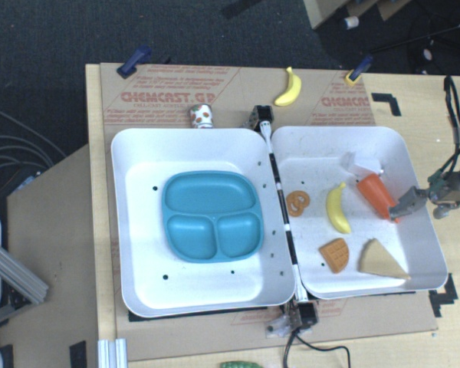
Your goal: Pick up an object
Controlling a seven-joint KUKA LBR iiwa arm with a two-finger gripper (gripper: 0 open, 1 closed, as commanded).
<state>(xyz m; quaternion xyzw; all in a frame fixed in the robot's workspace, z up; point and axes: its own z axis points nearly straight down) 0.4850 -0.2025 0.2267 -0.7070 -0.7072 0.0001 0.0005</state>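
Observation:
The right bin holds an orange carrot-shaped toy, a yellow banana, a brown pretzel, a small toast-coloured piece and a pale yellow wedge. My gripper reaches in over the bin's right rim. Its dark grey tip sits just right of the carrot's lower end. Nothing shows held in it. The rest of the arm is cut off at the right edge.
The left bin holds a blue divided plate. On the bench behind the bins lie a second banana, a small patterned cup and two blue clips. Cables hang at the far right.

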